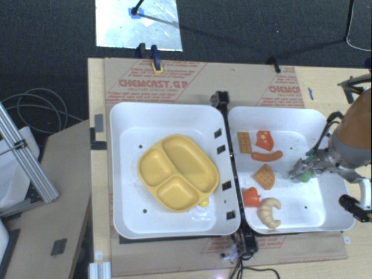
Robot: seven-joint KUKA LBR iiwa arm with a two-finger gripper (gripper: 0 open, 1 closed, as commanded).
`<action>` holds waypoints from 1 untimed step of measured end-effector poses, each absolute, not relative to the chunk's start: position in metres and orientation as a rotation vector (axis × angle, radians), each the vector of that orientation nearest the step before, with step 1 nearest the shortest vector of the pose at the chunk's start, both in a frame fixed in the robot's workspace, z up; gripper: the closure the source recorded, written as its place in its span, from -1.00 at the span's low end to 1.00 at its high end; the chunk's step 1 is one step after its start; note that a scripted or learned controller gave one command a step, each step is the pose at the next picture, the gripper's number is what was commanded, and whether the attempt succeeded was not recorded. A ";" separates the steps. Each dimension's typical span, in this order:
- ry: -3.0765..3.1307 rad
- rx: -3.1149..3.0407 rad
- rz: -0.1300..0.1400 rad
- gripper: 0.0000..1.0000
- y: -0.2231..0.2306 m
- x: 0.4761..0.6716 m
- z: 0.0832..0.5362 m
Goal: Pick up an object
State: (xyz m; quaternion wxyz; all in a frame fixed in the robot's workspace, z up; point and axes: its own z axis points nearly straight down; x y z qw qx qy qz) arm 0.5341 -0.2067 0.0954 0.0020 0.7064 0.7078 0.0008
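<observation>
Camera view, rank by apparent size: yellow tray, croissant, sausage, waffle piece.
1. yellow tray, by far the largest.
2. croissant.
3-4. sausage and waffle piece: the sausage is longer but thinner, and their areas look alike, so no ranking between them.

Glossy yellow plastic tray [177,179], smooth white plastic bins [128,156], cardboard bench top [192,77]

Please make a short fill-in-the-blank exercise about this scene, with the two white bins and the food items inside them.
1. The yellow divided plate lies in the ____ bin.
2. The croissant lies nearest the ____ edge of the right bin.
3. The sausage lies just below the ____ pepper piece.
4. The gripper is over the ____ bin.

Missing words: left; lower; red; right
</observation>
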 end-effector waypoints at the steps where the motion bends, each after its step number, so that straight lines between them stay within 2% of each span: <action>1: 2.224 2.199 0.004 1.00 -0.087 0.551 0.086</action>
